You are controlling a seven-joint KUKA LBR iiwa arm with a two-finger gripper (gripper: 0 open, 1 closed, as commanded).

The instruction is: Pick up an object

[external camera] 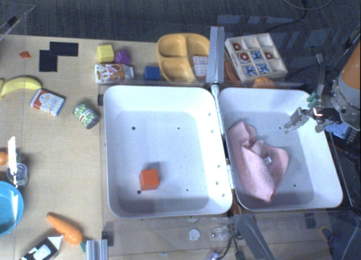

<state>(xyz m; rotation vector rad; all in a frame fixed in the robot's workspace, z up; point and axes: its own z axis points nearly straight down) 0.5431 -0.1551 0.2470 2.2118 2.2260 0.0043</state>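
Observation:
An orange-red block (149,179) lies in the left white bin (113,140), near its front. A crumpled pink cloth (256,163) rests in the right white bin (321,197), against its left wall. My gripper (298,120) hangs over the right part of the right bin, up and to the right of the cloth and apart from it. Nothing shows in the gripper.
Behind the bins stand a yellow divided dish (183,56) and a tic-tac-toe board (255,56). The bench to the left bears a banana (20,86), a small carton (48,102), a can (86,115), a carrot (65,228) and a blue bowl (8,208).

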